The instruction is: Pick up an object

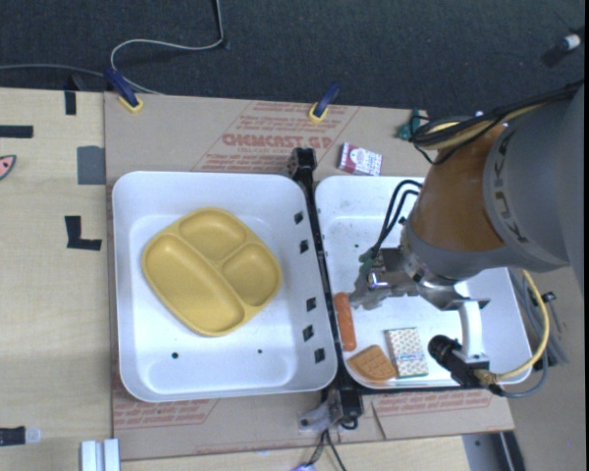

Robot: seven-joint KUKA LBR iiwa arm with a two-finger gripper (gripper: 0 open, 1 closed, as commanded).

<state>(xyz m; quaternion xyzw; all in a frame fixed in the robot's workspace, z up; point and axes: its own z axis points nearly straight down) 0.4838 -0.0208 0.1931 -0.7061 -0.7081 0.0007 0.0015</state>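
Looming over the right bin, the arm is hiding its hand, so I cannot tell its state. Candidates are lying along the bin's near-left edge: sausage, cracker, patterned packet, reachable there.

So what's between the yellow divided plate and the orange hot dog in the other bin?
In the camera view, bare white floor of the left bin, then the black divider where the bins meet, lie between the yellow plate and the hot dog.

Two white bins, seen from above.
We see a yellow divided plate in the left bin; our arm covers the right bin.
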